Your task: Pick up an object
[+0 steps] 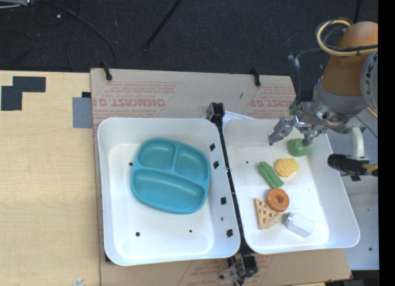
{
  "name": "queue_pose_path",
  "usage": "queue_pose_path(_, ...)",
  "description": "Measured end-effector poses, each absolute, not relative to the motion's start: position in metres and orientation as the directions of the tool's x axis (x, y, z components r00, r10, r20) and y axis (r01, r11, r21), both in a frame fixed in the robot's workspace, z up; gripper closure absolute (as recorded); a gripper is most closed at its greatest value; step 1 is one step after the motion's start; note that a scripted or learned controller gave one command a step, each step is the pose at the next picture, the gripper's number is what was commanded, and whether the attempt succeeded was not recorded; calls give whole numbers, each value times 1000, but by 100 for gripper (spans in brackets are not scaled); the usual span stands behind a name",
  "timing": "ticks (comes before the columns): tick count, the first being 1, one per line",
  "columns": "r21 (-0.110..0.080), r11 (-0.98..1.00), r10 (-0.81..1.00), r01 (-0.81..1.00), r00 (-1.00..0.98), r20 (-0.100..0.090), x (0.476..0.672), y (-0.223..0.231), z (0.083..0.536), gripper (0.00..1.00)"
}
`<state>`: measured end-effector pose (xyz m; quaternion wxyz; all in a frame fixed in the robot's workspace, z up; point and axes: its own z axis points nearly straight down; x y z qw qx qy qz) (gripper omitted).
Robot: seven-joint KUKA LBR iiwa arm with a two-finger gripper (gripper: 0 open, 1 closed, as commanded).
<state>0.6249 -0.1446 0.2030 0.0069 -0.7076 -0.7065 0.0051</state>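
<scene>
Nearest cam: small grey-white boxy block [299,224] in right shallow white plastic bin [345,217], w/ waffle-textured tan wedge [265,214], glossy orange ring [278,200], green stick [270,174], bumpy yellow corn piece [286,167]. Left bin [117,155] bears teal 3-compartment tray [171,175]. Gripper [297,135] hangs over right bin's far side, fingers spread apart, rounded green lump [297,148] just below, not clamped.

A pale wood-grain bench top [46,186] fills the left side, marked with dark blue-black rectangular patches [24,90] and a grey one [81,112] near its upper edge. A sheet of brown cardboard [160,96] printed with red lettering lies across the bench. Beyond it, the floor [203,25] is dark — nearly black — crossed by loose black cables [92,28] and a thin rod [170,13].
</scene>
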Motion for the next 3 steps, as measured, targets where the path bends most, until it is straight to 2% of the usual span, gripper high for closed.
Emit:
queue_pose_path(1,-3,0,1000,1000,0,1,628,-145,212,0)
queue_pose_path(2,-8,1,1000,1000,-1,1,625,-142,147,0)
queue_pose_path(3,6,1,1000,1000,-1,-4,628,-142,99,0)
